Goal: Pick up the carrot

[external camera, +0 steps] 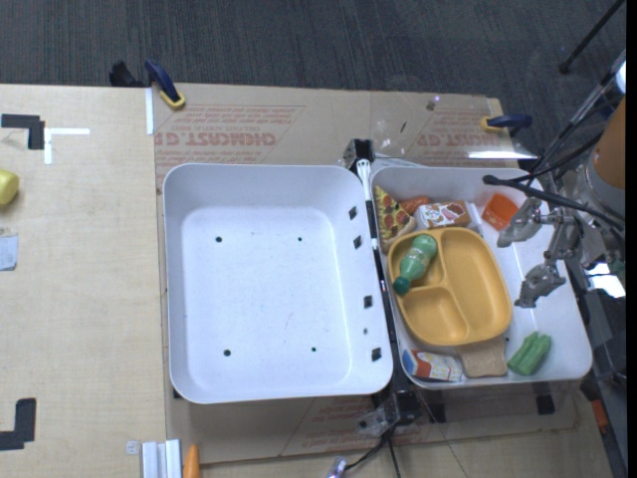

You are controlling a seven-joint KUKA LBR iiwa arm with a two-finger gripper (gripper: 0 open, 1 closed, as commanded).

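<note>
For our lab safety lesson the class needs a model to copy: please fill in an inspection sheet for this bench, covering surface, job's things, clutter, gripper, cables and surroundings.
Surface: wooden bench, cardboard sheet under the left bin and right bin.
Job's things: orange piece, likely the carrot, at the right bin's far side.
Clutter: yellow plate holding a green bottle; pizza slice; green vegetable; toast.
Gripper: gripper over the right bin's right side, near the carrot.
Cables: black cables at the right.
Surroundings: blue clamp, dark carpet.
</note>
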